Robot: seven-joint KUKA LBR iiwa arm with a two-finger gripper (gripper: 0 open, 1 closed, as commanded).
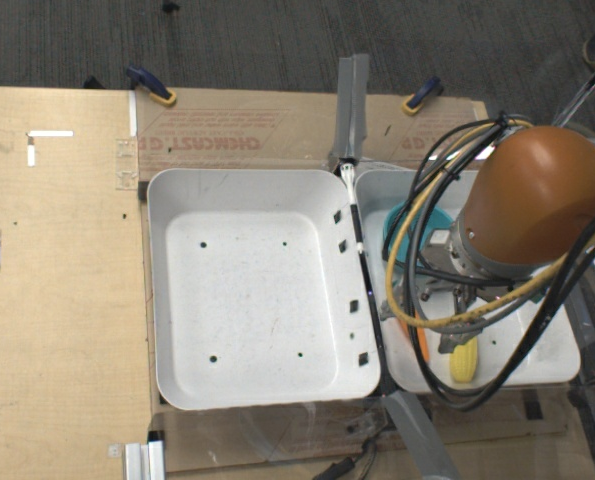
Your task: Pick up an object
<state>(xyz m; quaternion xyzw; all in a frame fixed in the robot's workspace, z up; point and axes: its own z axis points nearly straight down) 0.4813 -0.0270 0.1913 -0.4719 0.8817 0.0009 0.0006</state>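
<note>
Yellow object (pixel 463 361) near front of right bin; teal object (pixel 432 240) behind it, partly hidden.

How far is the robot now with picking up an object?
Done: the arm is lowered over the right bin, above a yellow object and a teal one. In hand: nothing can be confirmed, because the arm's body and cables cover the hand. Left: a visible grasp and lift.

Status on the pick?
End effector down in right bin, behind the cables. Yellow object lies beneath it. No grasp visible.
</note>
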